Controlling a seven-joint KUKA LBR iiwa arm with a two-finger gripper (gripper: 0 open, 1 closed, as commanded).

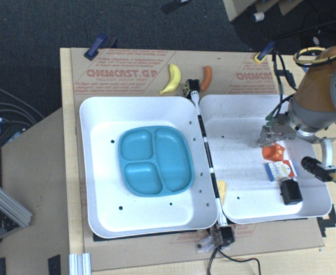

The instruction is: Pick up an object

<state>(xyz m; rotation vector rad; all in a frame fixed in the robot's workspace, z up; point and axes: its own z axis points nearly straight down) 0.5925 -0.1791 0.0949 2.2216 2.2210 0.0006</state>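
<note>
pincer (271, 137) low in right bin (237, 153), right of frame, directly above orange-red object (274, 151); opening: cannot tell | white-blue packet (280, 169) and black block (291, 191) just below, likely clustered as pick targets | blue divided tray (155, 160) alone in left bin (99, 153) | banana (171, 79) on worktop (128, 67), outside bins

On the desk (128, 67), beyond the bins' far rims, lie a yellow banana (171, 79) and, just right of it, an orange carrot-like piece (206, 77). A blue clamp (96, 47) grips the desk's far left corner.
</note>
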